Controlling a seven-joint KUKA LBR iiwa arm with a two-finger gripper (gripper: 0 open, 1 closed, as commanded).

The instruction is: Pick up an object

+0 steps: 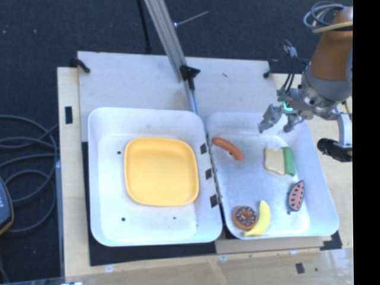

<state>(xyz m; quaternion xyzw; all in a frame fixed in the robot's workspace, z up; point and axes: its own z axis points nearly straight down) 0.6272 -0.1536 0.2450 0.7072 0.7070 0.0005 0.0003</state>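
The right bin (237, 136) holds an orange sausage (228, 148), a sandwich slice with a green edge (279, 161), a watermelon slice (295, 196), a brown donut (244, 217) and a yellow banana (261, 219). My gripper (277, 122) hangs over the bin's far right part, above and just beyond the sandwich slice. Its two fingers stand apart with nothing between them. The arm's orange band (332, 49) rises at the upper right.
The left bin (107, 129) holds a yellow square plate (161, 170). A metal pole (166, 31) slants from the top down to the divider between the bins. Black cables (24, 147) lie off the bench at the left.
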